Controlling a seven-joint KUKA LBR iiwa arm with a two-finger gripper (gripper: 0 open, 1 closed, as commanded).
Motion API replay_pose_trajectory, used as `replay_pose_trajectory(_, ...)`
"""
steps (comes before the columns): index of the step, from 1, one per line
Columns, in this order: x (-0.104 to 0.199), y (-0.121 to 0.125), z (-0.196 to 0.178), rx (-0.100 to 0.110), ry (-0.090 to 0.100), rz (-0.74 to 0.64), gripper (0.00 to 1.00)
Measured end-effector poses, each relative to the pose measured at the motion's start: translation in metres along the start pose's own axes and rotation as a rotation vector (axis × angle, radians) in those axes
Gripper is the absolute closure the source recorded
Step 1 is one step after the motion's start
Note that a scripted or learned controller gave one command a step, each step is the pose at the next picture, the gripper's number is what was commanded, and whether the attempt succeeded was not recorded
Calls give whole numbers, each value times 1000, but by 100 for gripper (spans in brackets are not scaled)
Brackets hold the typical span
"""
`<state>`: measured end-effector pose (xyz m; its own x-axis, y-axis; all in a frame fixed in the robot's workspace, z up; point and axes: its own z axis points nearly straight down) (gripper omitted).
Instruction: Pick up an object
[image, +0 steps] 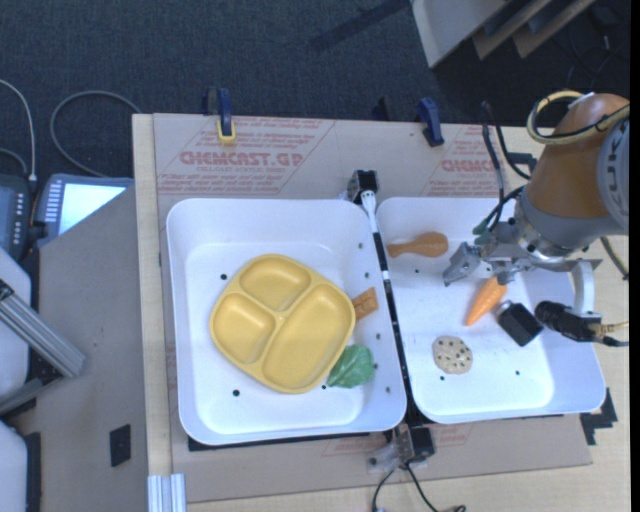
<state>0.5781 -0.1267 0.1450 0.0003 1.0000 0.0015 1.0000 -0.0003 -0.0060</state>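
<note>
Claw (482, 268) hovering in the right bin (570, 398), nothing between its parted fingers.
The carrot (485, 300) lies just below it, a black block (520, 323) and cookie (452, 354) farther down, a wooden spoon (420, 245) to its left.

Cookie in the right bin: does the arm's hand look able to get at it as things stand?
Probably yes. The cookie lies flat and alone on the right bin floor, nothing on top of it; the hand hangs nearby over the carrot.

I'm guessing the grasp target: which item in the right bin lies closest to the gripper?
The orange carrot, directly under the gripper; the wooden spoon, black block and cookie lie farther off.
</note>
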Motion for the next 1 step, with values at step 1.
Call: replay_pose_trajectory(1,4,1,63,0,1,0,0)
